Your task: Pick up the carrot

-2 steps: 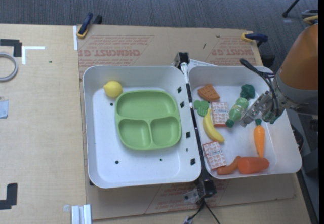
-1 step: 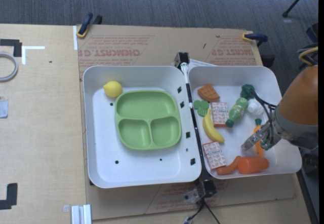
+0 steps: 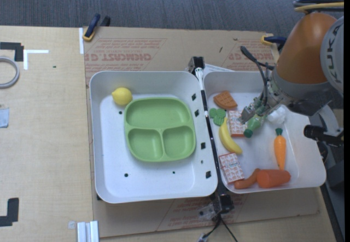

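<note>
Your carrot (image 3: 280, 149) lies in the right bin (image 3: 306, 180), near its right wall, green top pointing away from you and clear of the banana (image 3: 229, 138) and the small cartons, so it looks open to a grasp from above. The gripper (image 3: 256, 115) hangs over the middle of that bin, near the carrot but up and to its left. Whether it is open or closed, you cannot tell; nothing visibly sits in it.

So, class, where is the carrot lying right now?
The carrot lies in the right-hand bin, near its right side, green top pointing up the view, with the banana to its left.
</note>
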You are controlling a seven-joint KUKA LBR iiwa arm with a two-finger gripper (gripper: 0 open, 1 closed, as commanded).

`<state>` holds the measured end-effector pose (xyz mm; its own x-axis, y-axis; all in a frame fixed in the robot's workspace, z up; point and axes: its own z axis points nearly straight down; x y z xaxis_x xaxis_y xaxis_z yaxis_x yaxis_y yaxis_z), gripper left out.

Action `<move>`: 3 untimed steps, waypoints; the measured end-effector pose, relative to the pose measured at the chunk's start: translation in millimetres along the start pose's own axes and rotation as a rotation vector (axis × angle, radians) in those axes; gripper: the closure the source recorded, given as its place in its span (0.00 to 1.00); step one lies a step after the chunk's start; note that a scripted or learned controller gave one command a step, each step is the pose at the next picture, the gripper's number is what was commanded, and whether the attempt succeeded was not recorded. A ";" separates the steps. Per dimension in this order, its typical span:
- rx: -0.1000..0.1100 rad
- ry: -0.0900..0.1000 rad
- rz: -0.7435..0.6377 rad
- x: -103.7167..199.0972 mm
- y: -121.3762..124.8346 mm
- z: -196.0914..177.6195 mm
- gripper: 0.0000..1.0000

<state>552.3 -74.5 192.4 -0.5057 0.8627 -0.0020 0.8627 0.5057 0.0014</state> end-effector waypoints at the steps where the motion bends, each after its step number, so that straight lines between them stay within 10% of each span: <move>1: 0.000 -0.001 -0.128 -46.6 -33.3 -25.5 1.00; 2: 0.000 -0.001 -0.128 -46.6 -33.3 -25.5 0.00; 3: 0.001 0.001 -0.151 -44.5 -66.5 100.1 0.00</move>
<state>517.7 -146.7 92.3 -0.6297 0.7769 -0.0010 0.7769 0.6297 0.0006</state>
